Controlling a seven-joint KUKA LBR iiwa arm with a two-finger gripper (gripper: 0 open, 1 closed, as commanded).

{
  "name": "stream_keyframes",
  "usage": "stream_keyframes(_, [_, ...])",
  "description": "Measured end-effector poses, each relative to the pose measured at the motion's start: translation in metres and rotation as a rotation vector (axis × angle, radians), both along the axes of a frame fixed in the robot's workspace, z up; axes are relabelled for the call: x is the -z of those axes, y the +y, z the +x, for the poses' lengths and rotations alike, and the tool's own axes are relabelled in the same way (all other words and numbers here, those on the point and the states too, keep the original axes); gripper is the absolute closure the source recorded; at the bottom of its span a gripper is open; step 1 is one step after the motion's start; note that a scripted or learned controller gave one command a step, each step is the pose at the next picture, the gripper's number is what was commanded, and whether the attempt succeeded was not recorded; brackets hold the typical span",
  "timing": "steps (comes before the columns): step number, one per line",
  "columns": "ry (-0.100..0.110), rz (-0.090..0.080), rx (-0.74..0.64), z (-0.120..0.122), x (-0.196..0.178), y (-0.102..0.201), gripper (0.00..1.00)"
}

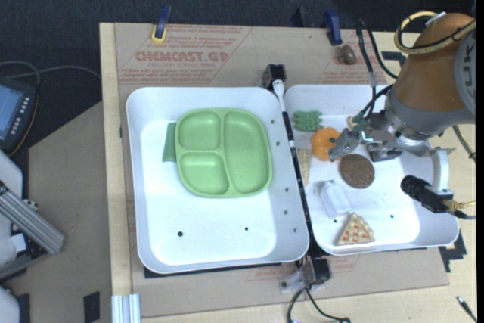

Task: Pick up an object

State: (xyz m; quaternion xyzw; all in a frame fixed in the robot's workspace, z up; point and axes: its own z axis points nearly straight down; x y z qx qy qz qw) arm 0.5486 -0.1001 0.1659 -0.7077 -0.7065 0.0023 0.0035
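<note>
The gripper [354, 144] hangs low over the right bin [401, 234]. Whether its jaws are open or closed cannot be told. An orange ball [325, 143] lies just left of the jaws, possibly touching them. A brown disc [357, 172] lies just below them. A pizza slice [354, 230] lies further below.
</note>
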Motion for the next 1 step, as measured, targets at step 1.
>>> stream_keyframes(1, [-0.001, 0.001, -0.001, -0.0085, 0.0598, -0.0022, 0.0])
